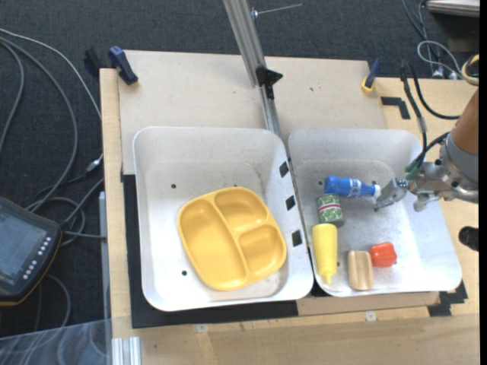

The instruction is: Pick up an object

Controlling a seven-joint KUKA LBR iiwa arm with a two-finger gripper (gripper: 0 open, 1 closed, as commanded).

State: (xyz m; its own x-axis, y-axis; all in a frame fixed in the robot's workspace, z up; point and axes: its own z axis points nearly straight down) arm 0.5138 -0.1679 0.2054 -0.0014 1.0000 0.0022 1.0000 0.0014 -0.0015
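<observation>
The right bin (426, 226) holds several small objects. A blue bottle with a white cap (348, 186) lies on its side near the middle. Below it stands a small green can (330, 209). A yellow squeeze bottle (325, 251) lies along the bin's left wall, with a tan bun-shaped piece (360, 269) and a red block (383, 254) to its right. My gripper (389, 193) reaches in from the right and hangs just right of the blue bottle's cap, with nothing seen in its grasp.
The left bin (156, 196) holds a yellow divided plate (231, 236). A metal pole (247, 29) slants up from between the bins. Cables lie at the back right, and blue clamps (122, 63) sit on the bench's far corners.
</observation>
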